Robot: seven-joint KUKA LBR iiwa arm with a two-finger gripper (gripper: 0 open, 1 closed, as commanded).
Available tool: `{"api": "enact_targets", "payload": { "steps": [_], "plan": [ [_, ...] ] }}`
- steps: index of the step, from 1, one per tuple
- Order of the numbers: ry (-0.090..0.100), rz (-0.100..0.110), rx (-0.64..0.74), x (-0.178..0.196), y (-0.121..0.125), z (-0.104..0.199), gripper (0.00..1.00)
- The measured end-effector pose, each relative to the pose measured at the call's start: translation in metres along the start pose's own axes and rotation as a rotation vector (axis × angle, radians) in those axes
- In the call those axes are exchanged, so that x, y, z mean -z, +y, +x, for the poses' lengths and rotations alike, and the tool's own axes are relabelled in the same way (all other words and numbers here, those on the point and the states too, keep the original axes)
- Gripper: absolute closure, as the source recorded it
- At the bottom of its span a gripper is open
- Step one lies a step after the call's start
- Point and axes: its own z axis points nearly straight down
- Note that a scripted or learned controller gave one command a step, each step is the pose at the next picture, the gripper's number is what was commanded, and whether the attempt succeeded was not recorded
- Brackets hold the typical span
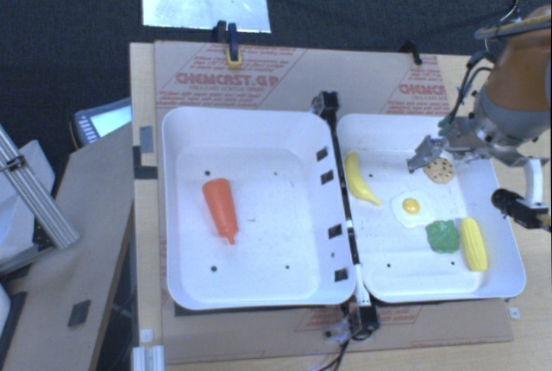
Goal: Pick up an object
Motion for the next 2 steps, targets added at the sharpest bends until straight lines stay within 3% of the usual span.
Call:
{"api": "enact_targets", "payload": {
  "steps": [1, 2],
  "plan": [
    [0.000, -0.007, 0.005, -0.001, 0.071, 0.019, 0.00],
    [0.003, -0.003, 0.008, 0.008, 0.088, 0.087, 0.00]
  ]
}}
